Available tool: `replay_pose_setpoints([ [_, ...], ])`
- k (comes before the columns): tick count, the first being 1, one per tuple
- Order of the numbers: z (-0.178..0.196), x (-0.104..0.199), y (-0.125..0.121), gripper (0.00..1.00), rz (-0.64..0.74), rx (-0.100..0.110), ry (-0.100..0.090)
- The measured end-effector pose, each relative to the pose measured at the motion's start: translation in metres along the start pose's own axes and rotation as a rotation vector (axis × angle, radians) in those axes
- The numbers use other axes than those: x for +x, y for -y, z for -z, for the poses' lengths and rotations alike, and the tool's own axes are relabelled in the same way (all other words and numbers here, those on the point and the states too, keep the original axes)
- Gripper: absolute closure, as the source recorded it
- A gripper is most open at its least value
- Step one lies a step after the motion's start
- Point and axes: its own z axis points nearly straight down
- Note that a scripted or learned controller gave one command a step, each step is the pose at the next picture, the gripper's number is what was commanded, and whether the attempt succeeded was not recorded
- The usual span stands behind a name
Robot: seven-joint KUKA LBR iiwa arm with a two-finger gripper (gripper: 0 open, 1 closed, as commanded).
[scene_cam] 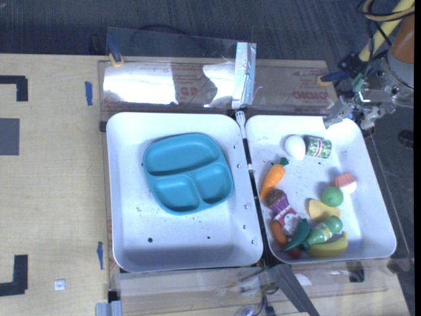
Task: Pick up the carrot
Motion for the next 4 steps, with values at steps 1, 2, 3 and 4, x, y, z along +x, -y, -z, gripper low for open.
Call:
replay_pose_setpoints([
  [1, -0.09, 0.066, 0.024, 0.0, 0.158, 0.004, -0.002],
  [2, -0.154, 0.061, 0.051, 0.0, -0.041, 0.005, -0.001],
  [3, -0.123, 0.053, 0.0, 0.0, 0.045, -0.005, 0.001],
  [4, -0.158, 0.063, 0.033, 0.0, -0.034, -0.029, 0.005],
])
